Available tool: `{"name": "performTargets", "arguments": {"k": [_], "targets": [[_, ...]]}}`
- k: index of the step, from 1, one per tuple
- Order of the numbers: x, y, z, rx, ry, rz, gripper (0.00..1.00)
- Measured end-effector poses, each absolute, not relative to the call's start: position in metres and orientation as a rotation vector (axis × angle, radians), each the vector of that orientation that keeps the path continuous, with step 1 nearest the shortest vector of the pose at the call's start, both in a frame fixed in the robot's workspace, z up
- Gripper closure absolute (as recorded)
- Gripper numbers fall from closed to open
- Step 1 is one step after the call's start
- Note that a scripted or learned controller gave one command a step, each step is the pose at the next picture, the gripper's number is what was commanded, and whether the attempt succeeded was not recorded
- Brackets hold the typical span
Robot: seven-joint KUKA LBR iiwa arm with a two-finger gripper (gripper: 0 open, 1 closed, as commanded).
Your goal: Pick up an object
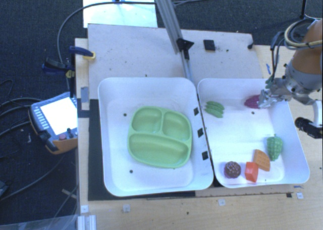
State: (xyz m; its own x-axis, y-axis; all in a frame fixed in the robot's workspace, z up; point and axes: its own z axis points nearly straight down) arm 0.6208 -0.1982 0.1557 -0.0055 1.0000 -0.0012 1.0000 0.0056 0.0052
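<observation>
1. A pale bench top (151,52) stands on dark carpet, bearing two shallow white bins side by side: the left bin (116,173) holds a green divided plate (160,136), the right bin (237,133) holds the toy food
2. In the right bin lie a green pea pod (214,108) near the top left, and along the bottom a brown round piece (232,169), a red block (251,171), an orange wedge (262,160) and a green bumpy piece (274,147)
3. A magenta object (252,102) sits near the bin's upper right, touching the tip of the gripper (264,100)
4. The gripper is low at this object; whether its fingers are apart or closed I cannot tell
5. Judged from this, the grasp is being attempted: nothing is visibly lifted, so securing and raising the object remain
</observation>
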Motion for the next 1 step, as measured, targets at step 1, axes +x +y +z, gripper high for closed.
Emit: {"name": "performTargets", "arguments": {"k": [1], "targets": [[0.6227, -0.1989, 0.2205, 2.209, 2.225, 0.005, 1.0]]}}
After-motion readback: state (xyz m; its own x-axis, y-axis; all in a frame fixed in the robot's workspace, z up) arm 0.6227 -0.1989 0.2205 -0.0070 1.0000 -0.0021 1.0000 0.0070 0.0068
